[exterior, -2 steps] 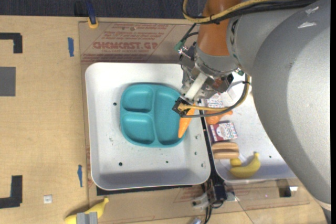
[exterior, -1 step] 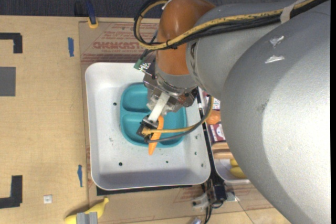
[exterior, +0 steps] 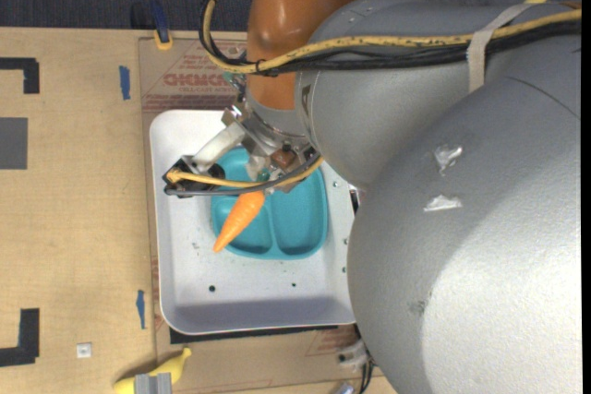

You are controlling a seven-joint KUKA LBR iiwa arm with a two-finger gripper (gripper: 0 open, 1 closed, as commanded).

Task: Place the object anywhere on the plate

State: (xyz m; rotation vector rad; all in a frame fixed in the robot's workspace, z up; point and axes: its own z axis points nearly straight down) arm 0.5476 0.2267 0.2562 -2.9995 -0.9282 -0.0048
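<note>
An orange carrot (exterior: 240, 217) lies at a slant over the left edge of the teal divided plate (exterior: 295, 226). Its thick end points up and right, and its thin tip reaches out over the white bin floor. My gripper (exterior: 268, 175) hangs over the plate's upper left part, directly above the carrot's thick end, which runs up under it. The grey wrist and the orange band (exterior: 295, 14) hide how the gripper meets the carrot. Black and yellow cables (exterior: 199, 178) stick out to the left of the gripper.
The plate sits in a white bin (exterior: 185, 291) on a cardboard-covered bench. The large grey arm covers the right half of the view and the bin's right side. Blue tape marks (exterior: 125, 80) and black marks lie on the cardboard to the left.
</note>
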